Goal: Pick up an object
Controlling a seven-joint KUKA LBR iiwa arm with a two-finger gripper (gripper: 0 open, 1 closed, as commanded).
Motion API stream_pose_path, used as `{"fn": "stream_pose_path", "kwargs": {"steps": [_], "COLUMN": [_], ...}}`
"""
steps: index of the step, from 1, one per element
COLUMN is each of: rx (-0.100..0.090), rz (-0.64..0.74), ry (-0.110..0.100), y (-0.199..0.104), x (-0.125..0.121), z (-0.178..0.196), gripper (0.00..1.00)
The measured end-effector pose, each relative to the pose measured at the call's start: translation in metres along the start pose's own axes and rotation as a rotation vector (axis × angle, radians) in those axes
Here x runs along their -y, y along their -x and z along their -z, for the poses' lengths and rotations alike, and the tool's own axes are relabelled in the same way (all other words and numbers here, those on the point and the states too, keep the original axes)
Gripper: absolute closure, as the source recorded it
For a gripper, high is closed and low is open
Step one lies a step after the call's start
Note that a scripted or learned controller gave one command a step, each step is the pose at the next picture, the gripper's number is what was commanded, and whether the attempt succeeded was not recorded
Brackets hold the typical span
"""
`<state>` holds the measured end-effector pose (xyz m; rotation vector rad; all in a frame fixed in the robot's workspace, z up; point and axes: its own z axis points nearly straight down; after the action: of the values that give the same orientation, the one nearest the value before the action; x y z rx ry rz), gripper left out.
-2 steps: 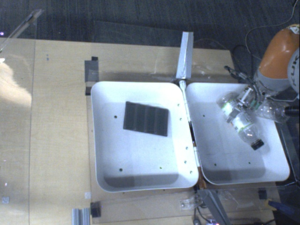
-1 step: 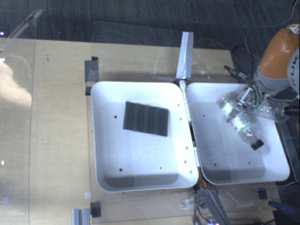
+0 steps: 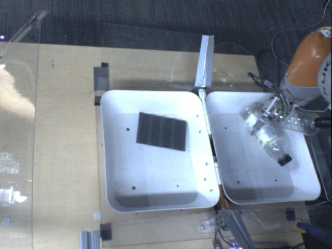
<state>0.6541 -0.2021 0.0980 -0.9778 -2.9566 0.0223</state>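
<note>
A clear plastic bottle (image 3: 267, 135) lies on its side in the right bin (image 3: 228, 180), in the upper half toward the right wall. Its body is transparent, with glints of white and a faint green tint near its upper-left end. It is tilted, running from upper left to lower right. A small black piece (image 3: 284, 160), possibly a cap, sits at its lower-right end; whether it is attached to the bottle cannot be told. A second patch of clear, shiny material (image 3: 298, 122) lies just to the right of the bottle near the bin's right wall; its form is not distinguishable.

The gripper (image 3: 273, 108) is directly above the bottle's upper end, near the bin's upper-right corner. Its metal parts overlap the transparent plastic, and it cannot be told whether it is spread or closed, nor whether it grasps anything. The arm (image 3: 311, 66), grey with an orange band, enters from the right edge above the bin.

The left bin (image 3: 119, 180) touches the right bin along a shared middle edge. A dark ribbed rectangular pad (image 3: 161, 132) lies flat in its upper middle, slightly rotated. Both bins rest on a light wooden bench (image 3: 57, 139). A grey metal bar (image 3: 205, 61) stands at the bins' top junction.
</note>
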Motion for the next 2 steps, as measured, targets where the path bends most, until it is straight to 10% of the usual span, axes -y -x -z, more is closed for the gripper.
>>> {"fn": "stream_pose_path", "kwargs": {"steps": [1, 2], "rx": [-0.004, -0.004], "rz": [-0.432, -0.427], "ry": [0.022, 0.023], "y": [-0.001, -0.002], "x": [-0.013, -0.015], "z": [-0.004, 0.007], "gripper": [0.00, 1.00]}}
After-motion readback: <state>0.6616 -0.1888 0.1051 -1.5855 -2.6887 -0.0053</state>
